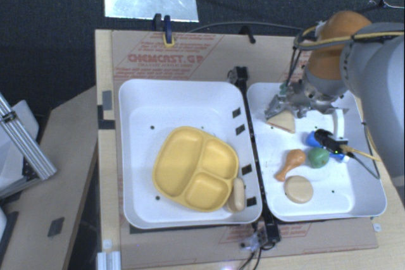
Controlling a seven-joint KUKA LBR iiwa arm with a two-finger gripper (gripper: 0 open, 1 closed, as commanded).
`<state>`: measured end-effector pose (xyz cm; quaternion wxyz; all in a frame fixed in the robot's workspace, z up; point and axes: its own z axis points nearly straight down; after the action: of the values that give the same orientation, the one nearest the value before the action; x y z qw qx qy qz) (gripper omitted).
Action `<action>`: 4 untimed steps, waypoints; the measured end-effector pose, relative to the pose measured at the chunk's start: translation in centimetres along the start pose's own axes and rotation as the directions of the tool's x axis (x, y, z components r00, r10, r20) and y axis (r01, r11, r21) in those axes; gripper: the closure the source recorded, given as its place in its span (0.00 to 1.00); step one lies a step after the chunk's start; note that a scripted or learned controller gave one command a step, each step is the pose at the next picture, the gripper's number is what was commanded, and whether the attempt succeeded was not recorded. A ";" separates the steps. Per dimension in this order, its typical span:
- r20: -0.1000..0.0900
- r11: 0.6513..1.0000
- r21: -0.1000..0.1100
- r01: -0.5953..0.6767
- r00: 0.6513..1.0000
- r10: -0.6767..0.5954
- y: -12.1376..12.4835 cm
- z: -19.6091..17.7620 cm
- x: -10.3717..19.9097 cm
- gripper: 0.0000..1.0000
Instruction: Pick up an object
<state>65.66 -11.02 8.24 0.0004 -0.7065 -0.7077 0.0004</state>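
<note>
My gripper (286,108) hangs low over the far left part of the right bin (361,199). A tan wedge (284,123) lies right under its tip, touching or nearly touching it; I cannot tell which. Further forward in the same bin lie an orange drumstick (291,163), a round beige biscuit (298,189), a green lump (319,158) and a small blue piece (314,139) beside it.
The left bin (142,110) holds a yellow divided plate (195,167) with a tan bread roll (237,194) at its right edge. A black divider with clips (248,136) runs between the bins. The arm's grey body (376,73) covers the right bin's far right corner.
</note>
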 end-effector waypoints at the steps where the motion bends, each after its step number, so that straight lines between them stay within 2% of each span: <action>1: 0.001 1.000 -0.007 0.000 1.000 0.000 0.2 -1.4 0.0 1.00; 3: 0.001 1.000 -0.009 0.002 1.000 -0.002 0.3 -13.5 -0.1 1.00; 4: -0.002 1.000 -0.003 0.008 1.000 -0.008 0.5 -13.3 5.5 1.00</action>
<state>66.18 -5.47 21.51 -0.0002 -0.7037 -0.7105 -0.0012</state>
